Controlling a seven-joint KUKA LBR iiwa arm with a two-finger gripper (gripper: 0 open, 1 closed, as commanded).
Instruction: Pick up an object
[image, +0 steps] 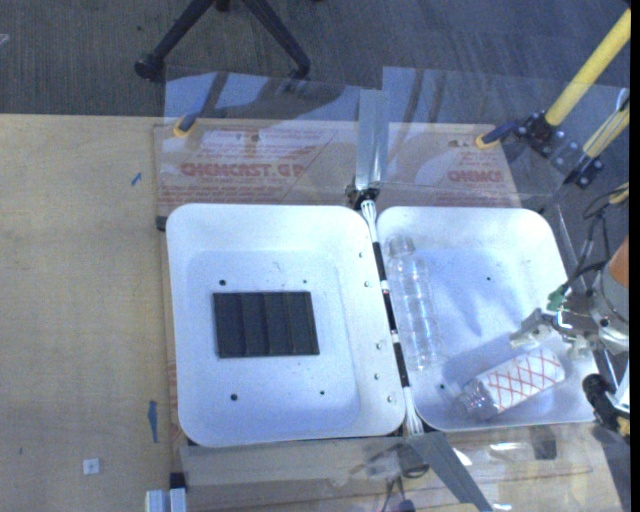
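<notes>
The robot's claw (545, 328) hung low over the right-hand bin (520, 235) at the scene's right edge, its metal parts crowded among cables and fittings so that whether it was spread or pressed together could not be told. Just below and to the left of it lay a clear bottle with a red-and-white criss-cross label (512, 385), on its side, cap end pointing toward the bin's lower left; the claw's tip appeared to sit right at the bottle's upper end, perhaps touching it, though nothing could be seen gripped. A second, plain clear bottle (412, 310) lay lengthwise along the same bin's left wall, well apart from the claw. Across the divider, a flat dark ribbed pad (266, 323) rested in the middle of the left-hand bin (200, 250), farthest from the arm. Both bins sat side by side on the wooden desk (70, 300), with clear plastic sheeting behind them. By the look of it the pick-up was not yet accomplished: every object lay on a bin floor, and what remained was to secure one, most likely the labelled bottle, and raise it clear.
</notes>
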